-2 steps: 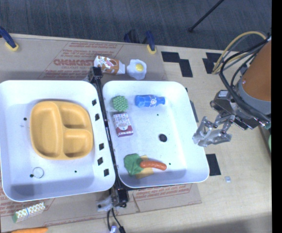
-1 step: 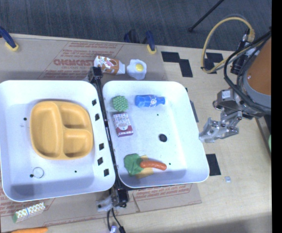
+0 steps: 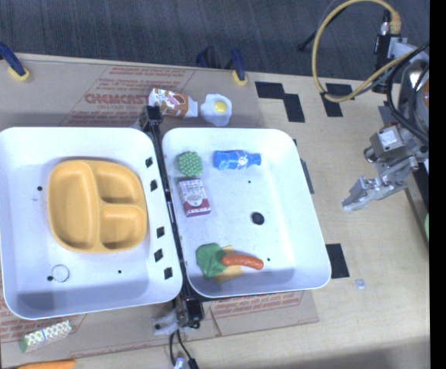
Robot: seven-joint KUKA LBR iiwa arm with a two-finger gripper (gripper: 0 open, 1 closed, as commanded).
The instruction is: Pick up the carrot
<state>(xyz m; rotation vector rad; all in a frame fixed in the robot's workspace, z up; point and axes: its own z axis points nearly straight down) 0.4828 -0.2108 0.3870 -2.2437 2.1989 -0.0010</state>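
The carrot (image 3: 242,261), orange with a green leafy top, lies on its side near the front edge of the right bin (image 3: 304,229), leaves pointing left. My gripper (image 3: 359,196) hangs over the bare bench to the right of that bin, well clear of its rim and up and to the right of the carrot. Nothing is in the gripper.
Also in the right bin are a green knobbly ball (image 3: 189,162), a blue bottle (image 3: 236,160) and a red packet (image 3: 194,197). A yellow divided tray (image 3: 98,204) sits in the left bin (image 3: 15,283). Behind the bins lie a small brown bottle (image 3: 169,102) and a yellow-and-white toy (image 3: 217,108).
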